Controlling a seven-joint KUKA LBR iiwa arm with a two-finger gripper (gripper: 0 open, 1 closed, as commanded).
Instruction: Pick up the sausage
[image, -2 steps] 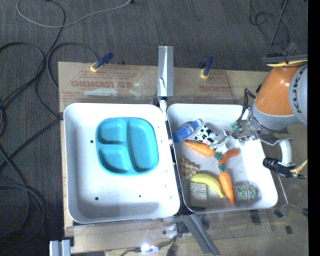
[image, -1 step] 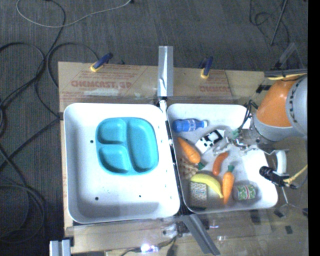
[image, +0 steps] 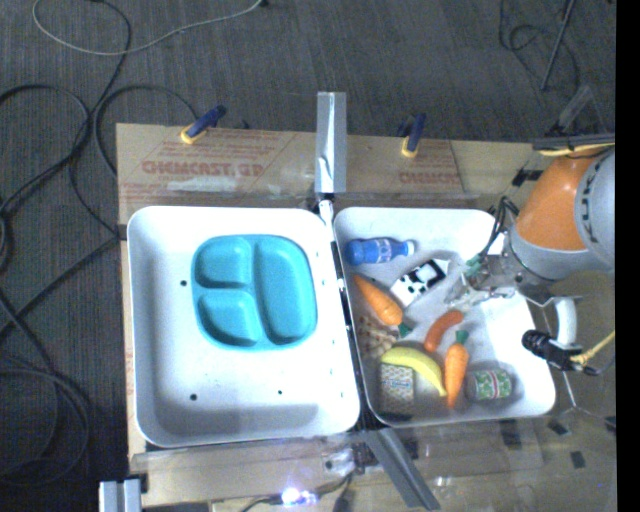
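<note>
Two shallow white bins side by side on a bench. In the left bin (image: 160, 380), a blue compartment tray (image: 255, 290), lying flat near the middle. In the right bin (image: 535, 400), a crowd of toy foods and packs. Sausage (image: 443, 328), reddish-orange and short, near the middle of that bin, lying at a slant, upper end toward the right. Just below and right of it, a carrot (image: 456, 370) with green top pointing up, close enough to look touching. Left of the carrot, a yellow banana (image: 415, 365), and under the banana's left end a small box (image: 397, 385). Farther left and higher, a second carrot (image: 378, 298) lying diagonally by the bin's left wall. Blue bottle (image: 380, 250) on its side along the far edge; beside it a black-and-white pack (image: 420, 280). In the near right corner, a round greenish item (image: 490, 385). Gripper (image: 480, 282) low over the right bin, just above and right of the sausage's upper end, with the orange band of the arm behind it. Released or clenched: cannot tell, too blurred and cluttered. Nothing visibly grasped.
</note>
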